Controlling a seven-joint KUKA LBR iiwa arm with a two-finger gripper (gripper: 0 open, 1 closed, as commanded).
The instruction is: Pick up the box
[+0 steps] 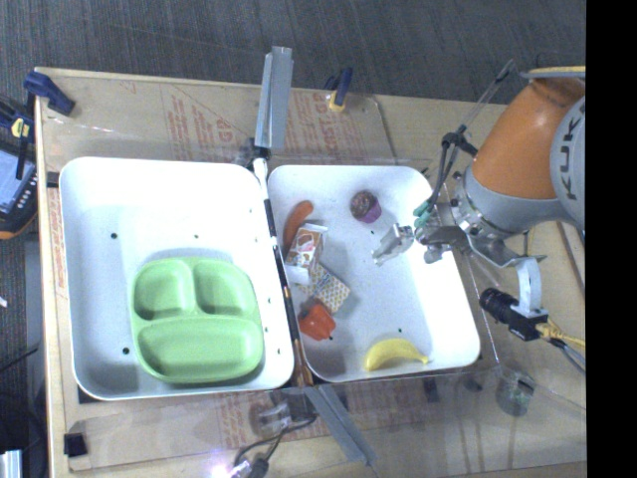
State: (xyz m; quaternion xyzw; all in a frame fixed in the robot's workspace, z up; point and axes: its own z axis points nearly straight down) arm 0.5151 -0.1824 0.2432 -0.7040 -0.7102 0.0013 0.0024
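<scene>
Fingers [390, 245] small and blurred over the right bin [453, 307], open or shut impossible to tell, box [308, 248] apart.

Bright, even light falls from above me, and the 2 white bins [418, 339] are nearly washed out. Shadows are soft and short, pooling under the green tray [197, 322]. A small glare spot flares at the bench's [149, 118] bottom edge. Detail is slightly soft throughout.
</scene>
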